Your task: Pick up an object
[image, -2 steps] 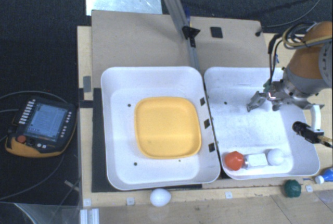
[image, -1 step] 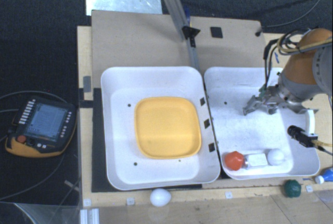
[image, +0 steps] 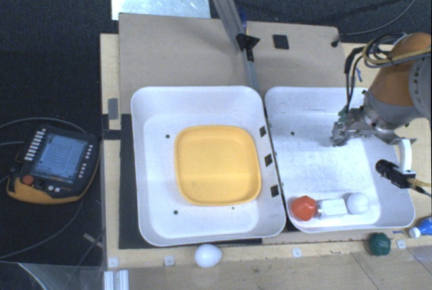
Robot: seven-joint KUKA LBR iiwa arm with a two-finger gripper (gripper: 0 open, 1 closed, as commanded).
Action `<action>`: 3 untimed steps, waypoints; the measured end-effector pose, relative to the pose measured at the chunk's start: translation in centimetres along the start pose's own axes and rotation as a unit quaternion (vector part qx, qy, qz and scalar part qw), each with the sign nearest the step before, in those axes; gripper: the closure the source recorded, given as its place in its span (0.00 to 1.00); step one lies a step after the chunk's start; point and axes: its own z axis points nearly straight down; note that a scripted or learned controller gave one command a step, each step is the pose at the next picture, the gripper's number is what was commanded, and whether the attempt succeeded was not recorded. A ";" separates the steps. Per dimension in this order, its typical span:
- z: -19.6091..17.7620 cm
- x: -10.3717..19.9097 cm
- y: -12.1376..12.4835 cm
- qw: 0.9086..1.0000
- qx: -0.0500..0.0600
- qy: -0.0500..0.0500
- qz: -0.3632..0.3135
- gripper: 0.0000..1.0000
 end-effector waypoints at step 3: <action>-16.0 -0.2 0.7 1.000 -0.001 0.000 0.000 1.00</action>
